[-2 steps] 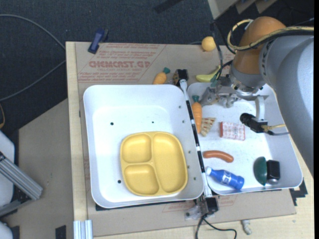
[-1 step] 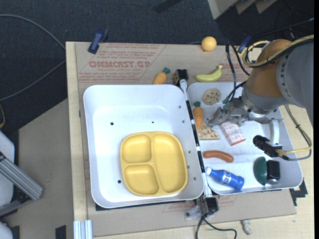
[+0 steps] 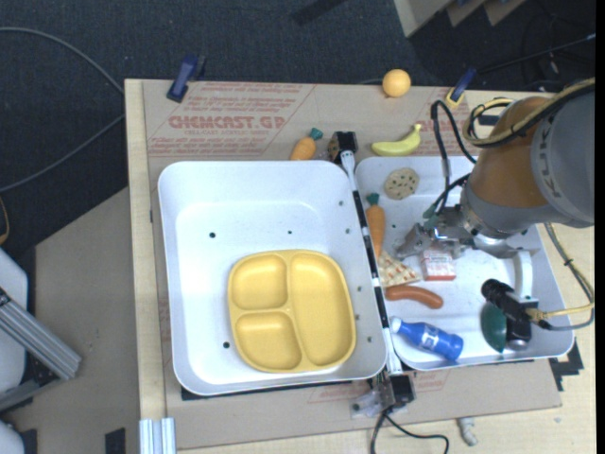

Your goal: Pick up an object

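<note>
We see the metal two-finger gripper [image 3: 427, 236] low in the right shallow white plastic bin [image 3: 553, 348], just above a small red-and-white packet [image 3: 439, 268]. We cannot tell its opening. A smooth three-compartment yellow plate [image 3: 288, 308] sits in the left bin [image 3: 189, 206].

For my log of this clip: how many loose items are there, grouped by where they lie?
Left bin: 1, the yellow tray.
Right bin: 7: cookie, carrot, cracker, small box, sausage, blue bottle, green scoop.
On the bench: 3: orange ball, banana, small carrot.
Total: 11

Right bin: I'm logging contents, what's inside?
The right bin holds a cookie, carrot, cracker, sausage, blue bottle; the arm covers more.
</note>
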### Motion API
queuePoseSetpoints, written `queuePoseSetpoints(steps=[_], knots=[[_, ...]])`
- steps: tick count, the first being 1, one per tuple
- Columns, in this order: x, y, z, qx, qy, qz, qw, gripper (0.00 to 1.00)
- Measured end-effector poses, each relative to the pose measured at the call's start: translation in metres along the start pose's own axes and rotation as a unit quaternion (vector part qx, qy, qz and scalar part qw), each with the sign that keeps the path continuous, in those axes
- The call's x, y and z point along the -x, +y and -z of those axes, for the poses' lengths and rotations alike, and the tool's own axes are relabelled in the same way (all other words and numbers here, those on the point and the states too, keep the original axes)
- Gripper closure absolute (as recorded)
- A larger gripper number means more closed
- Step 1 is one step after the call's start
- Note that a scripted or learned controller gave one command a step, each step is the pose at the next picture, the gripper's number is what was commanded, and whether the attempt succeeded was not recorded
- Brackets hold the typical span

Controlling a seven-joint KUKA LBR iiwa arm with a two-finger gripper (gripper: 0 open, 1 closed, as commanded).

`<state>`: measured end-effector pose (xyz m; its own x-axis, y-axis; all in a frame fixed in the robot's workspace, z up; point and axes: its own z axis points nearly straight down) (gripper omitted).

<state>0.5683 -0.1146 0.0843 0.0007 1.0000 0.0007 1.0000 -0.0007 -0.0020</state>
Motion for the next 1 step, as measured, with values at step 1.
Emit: queuePoseSetpoints(steps=[1], knots=[[-0.0002, 0.0005, 0.0099, 0.001, 0.0, 0.0, 1.0, 1.0]])
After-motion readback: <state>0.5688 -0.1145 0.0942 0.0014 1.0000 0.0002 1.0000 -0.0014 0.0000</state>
